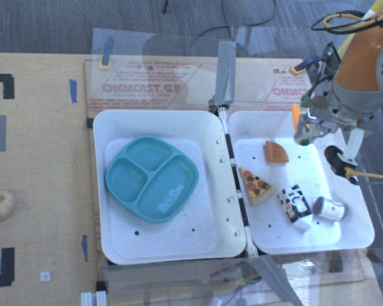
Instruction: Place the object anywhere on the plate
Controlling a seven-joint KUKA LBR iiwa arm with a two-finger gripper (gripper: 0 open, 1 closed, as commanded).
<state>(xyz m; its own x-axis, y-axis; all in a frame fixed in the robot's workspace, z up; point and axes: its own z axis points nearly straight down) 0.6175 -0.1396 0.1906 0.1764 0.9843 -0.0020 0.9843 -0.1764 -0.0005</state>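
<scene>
A teal plate (152,178) with three compartments lies in the left bin (115,241), and nothing rests on it. The right bin (354,234) holds an orange waffle-like piece (276,152), a toy pizza slice (255,186), a black-and-white box (295,203) and a small white cup on its side (329,208). My gripper (304,134) hangs over the far part of the right bin, just right of and above the orange piece. A small orange thing (296,115) shows right by the gripper; whether it is held I cannot tell.
A metal divider (233,190) runs between the two bins. A toy croissant (0,206) lies on the wooden bench far to the left. Clear sheeting and cables sit behind the bins.
</scene>
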